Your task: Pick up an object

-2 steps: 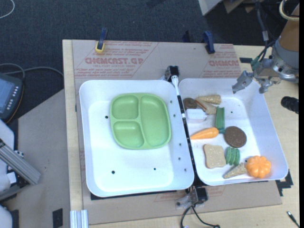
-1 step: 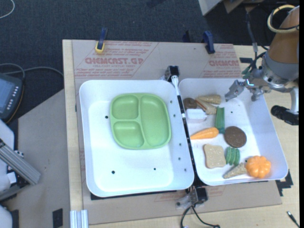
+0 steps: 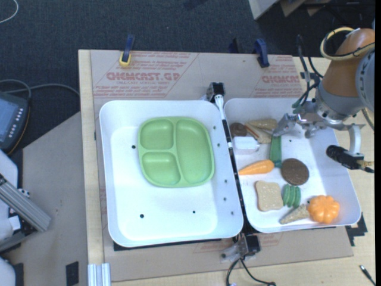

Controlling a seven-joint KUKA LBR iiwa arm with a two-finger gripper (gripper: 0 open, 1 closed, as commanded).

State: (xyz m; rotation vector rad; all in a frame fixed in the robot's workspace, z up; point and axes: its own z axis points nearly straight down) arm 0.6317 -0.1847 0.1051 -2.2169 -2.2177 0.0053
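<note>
Green cucumber lying in right bin, just beside carrot. I'm seeing gripper hovering right above cucumber's top end, fingers spread, grasping nothing. I'm judging approach step underway; next move calling for straight descent, then squeeze.

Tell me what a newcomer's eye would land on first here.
First the pale green divided plate, alone in the left bin. Then the jumble of toy food in the right bin, above all the orange pumpkin at its near right corner and the carrot. The grey arm's gripper hangs over that bin's far side.
</note>
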